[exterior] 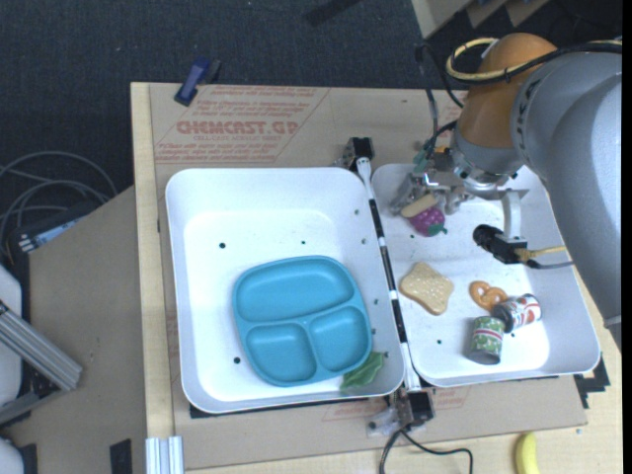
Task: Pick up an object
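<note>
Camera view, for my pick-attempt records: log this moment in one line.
end effector over right bin, far end | at purple toy | bread slice mid-bin | blue tray in left bin

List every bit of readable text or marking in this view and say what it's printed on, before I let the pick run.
"CHEMCAST GP": large red letters on the brown board under the bins, behind the left bin; the last letters are blurred.
Smaller red lines above and below that brand: too small to read.
Green can in the right bin: patterned label, not legible.
Red and white can beside it: markings too blurred to read.
</note>
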`<state>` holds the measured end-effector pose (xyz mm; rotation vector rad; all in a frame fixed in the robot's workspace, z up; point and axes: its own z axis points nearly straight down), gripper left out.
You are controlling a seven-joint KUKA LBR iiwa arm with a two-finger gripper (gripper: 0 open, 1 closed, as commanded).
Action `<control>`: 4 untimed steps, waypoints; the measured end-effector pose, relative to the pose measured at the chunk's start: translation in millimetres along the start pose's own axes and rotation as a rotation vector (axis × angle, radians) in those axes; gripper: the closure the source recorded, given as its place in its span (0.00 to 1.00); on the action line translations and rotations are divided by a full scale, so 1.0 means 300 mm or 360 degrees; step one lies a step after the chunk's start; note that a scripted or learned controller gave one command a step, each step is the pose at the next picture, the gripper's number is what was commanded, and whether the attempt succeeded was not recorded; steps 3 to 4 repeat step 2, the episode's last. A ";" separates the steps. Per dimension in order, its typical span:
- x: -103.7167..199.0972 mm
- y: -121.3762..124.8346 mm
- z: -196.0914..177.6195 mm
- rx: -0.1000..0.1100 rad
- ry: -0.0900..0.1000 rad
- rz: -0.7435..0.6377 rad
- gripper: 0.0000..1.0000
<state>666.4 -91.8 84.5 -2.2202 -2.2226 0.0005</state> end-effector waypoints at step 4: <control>0.061 -0.194 -0.338 -0.0002 0.0001 0.0001 1.00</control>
